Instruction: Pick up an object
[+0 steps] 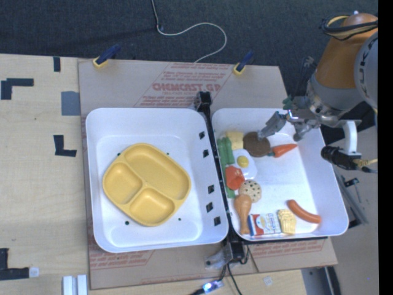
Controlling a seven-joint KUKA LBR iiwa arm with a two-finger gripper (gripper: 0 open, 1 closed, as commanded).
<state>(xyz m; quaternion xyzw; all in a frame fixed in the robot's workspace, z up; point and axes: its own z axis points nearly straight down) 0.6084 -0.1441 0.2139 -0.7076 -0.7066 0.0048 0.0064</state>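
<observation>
My gripper (282, 133) hangs over the far part of the right bin (325, 183), open, with nothing between its fingers. One finger (271, 126) reaches down towards a brown round patty (256, 145). An orange carrot (284, 150) lies just below the gripper. Along the bin's left wall sit a green vegetable (225, 152), a pale yellow piece (234, 139), a fried egg (243, 161), a red tomato (234, 177), a speckled cookie (250, 190) and a drumstick (243, 209). At the near edge lie a sausage (303, 211), a corn piece (286, 221) and a red-and-white packet (264, 224).
The left bin (98, 128) holds a yellow divided plate (146, 183). A black divider with clips (209, 158) runs between the two bins. The grey and orange arm (344, 60) comes in from the upper right. The bins rest on a cardboard sheet (178, 88).
</observation>
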